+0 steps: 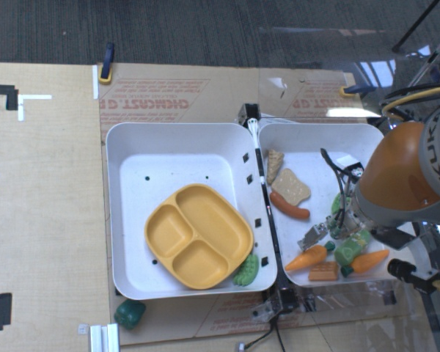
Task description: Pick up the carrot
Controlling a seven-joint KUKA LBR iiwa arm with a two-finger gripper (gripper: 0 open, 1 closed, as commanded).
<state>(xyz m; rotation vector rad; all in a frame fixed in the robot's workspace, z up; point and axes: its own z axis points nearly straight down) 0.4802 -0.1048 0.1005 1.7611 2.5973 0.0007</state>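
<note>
Camera view: carrot (306, 259) lying lower right, in right bin (308, 134), beside sausage slice (323, 272). Gripper (336, 226) just above; jaws state unclear. Best lowered astride the carrot's middle.

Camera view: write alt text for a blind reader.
The grey-and-orange arm's gripper hangs low in the right bin, just above a carrot amid toy food. The left bin holds a yellow divided plate.
</note>
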